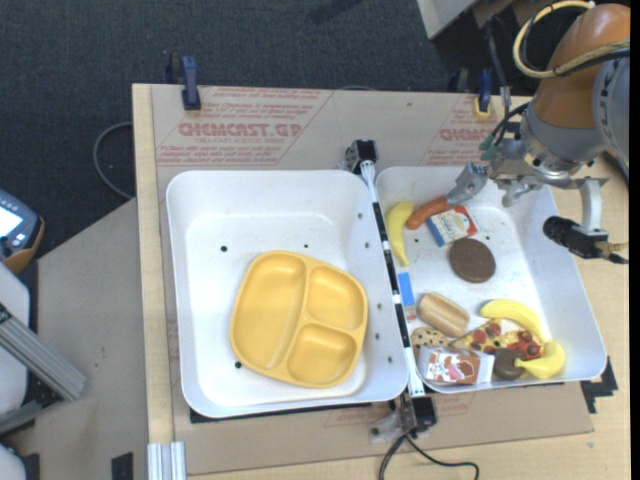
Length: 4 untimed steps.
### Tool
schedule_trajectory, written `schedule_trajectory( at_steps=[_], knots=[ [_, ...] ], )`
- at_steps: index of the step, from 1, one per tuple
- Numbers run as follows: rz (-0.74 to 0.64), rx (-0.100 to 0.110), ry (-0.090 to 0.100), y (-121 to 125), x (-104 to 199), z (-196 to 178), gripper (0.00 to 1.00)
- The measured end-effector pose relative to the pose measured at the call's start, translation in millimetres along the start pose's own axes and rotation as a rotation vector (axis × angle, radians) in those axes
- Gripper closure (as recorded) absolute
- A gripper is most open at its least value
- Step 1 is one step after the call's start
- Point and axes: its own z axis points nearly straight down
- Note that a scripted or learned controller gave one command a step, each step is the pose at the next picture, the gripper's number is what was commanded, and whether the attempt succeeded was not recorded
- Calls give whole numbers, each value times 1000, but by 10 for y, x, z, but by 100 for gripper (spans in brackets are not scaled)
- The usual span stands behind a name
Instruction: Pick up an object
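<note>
**Gripper open over far side of right bin**

Gripper (pixel 492 182) hangs at the far edge of the right bin (pixel 572 290), fingers spread, nothing between them. Just below the left finger: an orange carrot (pixel 432 210), a small blue-and-white packet (pixel 451 225), a banana (pixel 399 230). Brown round cookie (pixel 471 260) sits mid-bin. Near end holds a bread roll (pixel 443 314), second banana (pixel 526 334) and mixed small toys, possibly pizza. Left bin (pixel 200 218) holds a yellow divided plate (pixel 298 317).

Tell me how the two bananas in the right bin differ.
The upper banana lies against the bin's left wall, running up and down the picture; the lower banana curves across the near right corner. The lower one looks bigger and touches a pizza slice. Both are yellow toys.
</note>
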Motion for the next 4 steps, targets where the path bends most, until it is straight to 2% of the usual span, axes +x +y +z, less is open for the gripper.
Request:
schedule_trajectory(
  at_steps=[1, 2, 3, 4],
  knots=[
    [5, 0, 6, -144, -133, 859, 0],
    [9, 8, 2, -1654, -333, 836, 0],
    [0, -12, -14, -1004, 168, 824, 0],
    [0, -5, -3, -253, -195, 835, 0]
  ],
)
